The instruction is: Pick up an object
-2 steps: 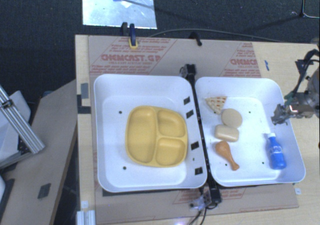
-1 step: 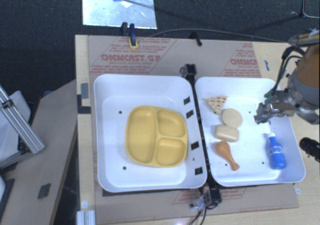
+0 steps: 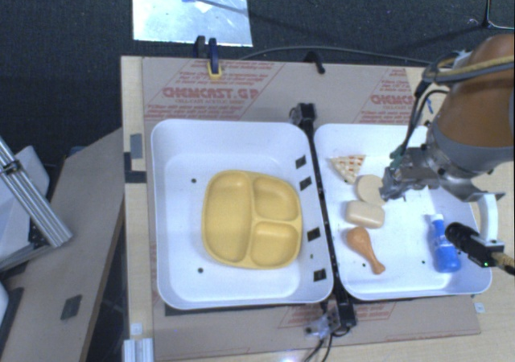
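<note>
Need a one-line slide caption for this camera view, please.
KUKA arm's tool low over right bin beside a round cookie, near pizza slice, drumstick, blue bottle; yellow tray in left bin.

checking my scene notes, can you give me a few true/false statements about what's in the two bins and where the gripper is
1. The yellow divided plate lies in the left bin. True.
2. The drumstick lies on the plate. False: it lies in the right bin.
3. The blue bottle is in the right bin. True.
4. The gripper hovers over the left bin. False: it is over the right bin, beside the round cookie.
</note>
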Motion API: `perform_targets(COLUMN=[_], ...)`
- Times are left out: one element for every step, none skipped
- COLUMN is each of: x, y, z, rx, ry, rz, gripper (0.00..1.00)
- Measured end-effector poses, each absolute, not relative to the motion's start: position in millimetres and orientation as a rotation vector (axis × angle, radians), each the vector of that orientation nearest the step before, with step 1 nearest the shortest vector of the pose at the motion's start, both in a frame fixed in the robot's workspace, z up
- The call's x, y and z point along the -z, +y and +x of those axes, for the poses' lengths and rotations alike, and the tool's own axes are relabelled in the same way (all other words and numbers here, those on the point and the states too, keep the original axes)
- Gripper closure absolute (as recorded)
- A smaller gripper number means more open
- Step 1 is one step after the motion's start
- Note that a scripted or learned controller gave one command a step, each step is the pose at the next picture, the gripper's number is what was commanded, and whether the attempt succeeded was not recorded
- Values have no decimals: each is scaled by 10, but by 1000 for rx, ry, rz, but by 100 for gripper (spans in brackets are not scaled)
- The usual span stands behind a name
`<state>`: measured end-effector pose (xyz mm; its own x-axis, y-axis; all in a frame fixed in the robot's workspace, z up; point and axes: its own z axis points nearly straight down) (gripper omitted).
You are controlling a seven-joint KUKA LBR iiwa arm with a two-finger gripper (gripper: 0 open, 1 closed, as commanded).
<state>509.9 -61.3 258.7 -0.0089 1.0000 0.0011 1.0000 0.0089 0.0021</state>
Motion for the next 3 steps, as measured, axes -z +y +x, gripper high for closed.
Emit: perform_targets(x=[-2580, -2499, -2328], y=[-163, 332, 927], z=[5136, 5054, 5063], rx=[-5, -4, -2], ry=[2231, 2233, 2234], rz=[2211, 2211, 2211], gripper=[100, 100, 100])
